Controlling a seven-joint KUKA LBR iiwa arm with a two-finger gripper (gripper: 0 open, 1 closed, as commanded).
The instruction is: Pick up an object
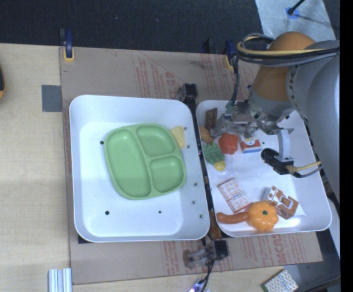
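Grey gripper (pixel 237 125) low in right bin (pixel 310 221), over a red tomato-like item (pixel 228 143); finger spacing cannot be told. Green leafy piece (pixel 214 156) just beside. Orange pumpkin (pixel 263 216) near front rim. Left bin (pixel 85 163) carries green divided plate (pixel 145 160).

Hand (pixel 242 124) fingertips hidden behind wrist hardware; small yellow item (pixel 178 136) half under tray (pixel 145 160).

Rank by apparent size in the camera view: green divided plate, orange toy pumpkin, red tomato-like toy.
1. green divided plate, far the largest
2. orange toy pumpkin
3. red tomato-like toy, partly under the gripper, so it may be nearer the pumpkin's size.
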